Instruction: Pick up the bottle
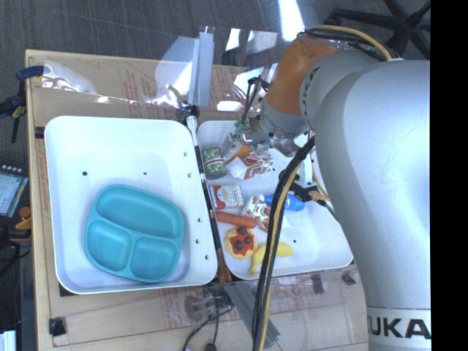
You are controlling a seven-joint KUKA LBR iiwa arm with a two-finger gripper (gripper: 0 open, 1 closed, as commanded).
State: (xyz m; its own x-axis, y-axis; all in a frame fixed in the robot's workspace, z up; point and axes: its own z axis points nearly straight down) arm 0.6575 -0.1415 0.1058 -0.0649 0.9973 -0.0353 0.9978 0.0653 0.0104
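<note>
The bottle [293, 202] is a small blue one lying on its side in the right bin [329, 251], partly crossed by the arm's black and yellow cable [276, 218]. My gripper [246, 129] hangs over the far left corner of that bin, above a green can [214, 161] and a brown-and-white carton [257, 165]. It is well up and to the left of the bottle and is not touching it. The grey arm with its orange band [307, 68] hides the bin's right side.
The right bin also holds a carrot [235, 219], a toy pizza slice [241, 242], a banana [271, 251] and a red-and-white packet [229, 194]. A teal divided plate [135, 232] lies in the left bin [117, 145]. The bins' shared wall [205, 196] runs between them.
</note>
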